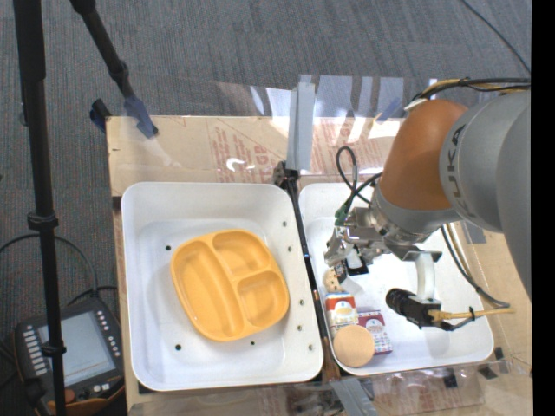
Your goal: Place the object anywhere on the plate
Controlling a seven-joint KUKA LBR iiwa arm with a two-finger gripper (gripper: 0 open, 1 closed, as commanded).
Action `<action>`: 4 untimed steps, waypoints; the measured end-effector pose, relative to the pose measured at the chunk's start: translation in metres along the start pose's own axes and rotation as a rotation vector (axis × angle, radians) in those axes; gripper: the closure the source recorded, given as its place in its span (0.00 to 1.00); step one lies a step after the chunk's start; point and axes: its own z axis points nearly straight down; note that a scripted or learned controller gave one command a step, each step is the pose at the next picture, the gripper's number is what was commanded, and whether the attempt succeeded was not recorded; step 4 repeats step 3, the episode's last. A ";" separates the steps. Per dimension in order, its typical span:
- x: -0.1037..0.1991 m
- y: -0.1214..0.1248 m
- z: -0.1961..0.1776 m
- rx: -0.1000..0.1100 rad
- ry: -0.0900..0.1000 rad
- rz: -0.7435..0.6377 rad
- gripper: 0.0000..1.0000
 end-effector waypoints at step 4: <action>0.107 -0.003 0.001 0.000 -0.002 -0.051 0.00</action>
